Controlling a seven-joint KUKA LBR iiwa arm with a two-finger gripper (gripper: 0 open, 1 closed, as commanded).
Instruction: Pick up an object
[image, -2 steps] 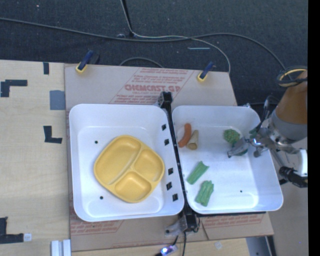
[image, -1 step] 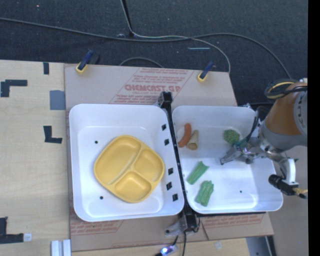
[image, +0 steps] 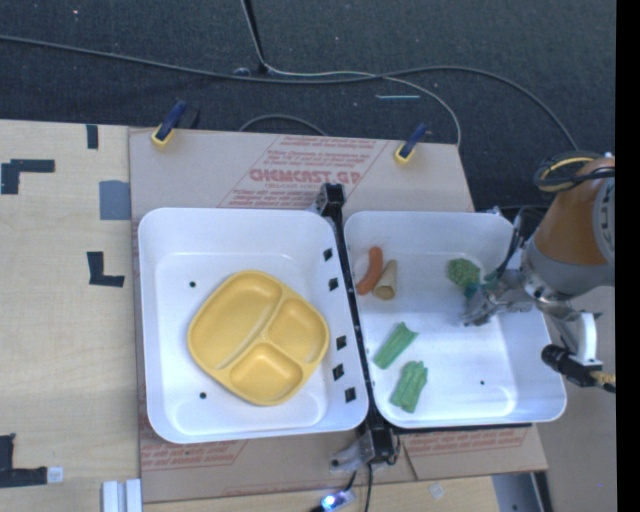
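The small green broccoli-like toy piece (image: 462, 271) lies in the upper right part of the right-hand shallow white bin (image: 500, 400), right of frame centre. The gripper (image: 478, 305) sits just below and right of it, low in the bin, very close to the piece; contact cannot be confirmed. The view is too small and dark at the tip to say whether the gripper is open or closed; cannot tell. Nothing visible between its tips.

Other candidates in the same bin: an orange sausage-shaped piece (image: 370, 271) and a tan cone-like piece (image: 386, 281), side by side and touching near the bin's upper left corner. A flat green elongated piece (image: 395, 344) lies tilted at mid-left; a second green ridged piece (image: 409, 386) lies just below it, near the bin's lower edge. These two are close but apart.

The grey arm with an orange band (image: 572, 225) enters from the right edge of the frame, over the bin's right wall.

The left-hand shallow white bin (image: 160, 300) holds a yellow plastic plate with three compartments (image: 259, 336), rotated, roughly central.

Both bins rest on a brown cardboard sheet (image: 300, 170) with red print, clipped at its upper edge by two yellow-and-blue clamps (image: 168, 124), on the light wooden worktop (image: 60, 340). Black cables (image: 330, 72) run across the dark floor at the top of the frame.
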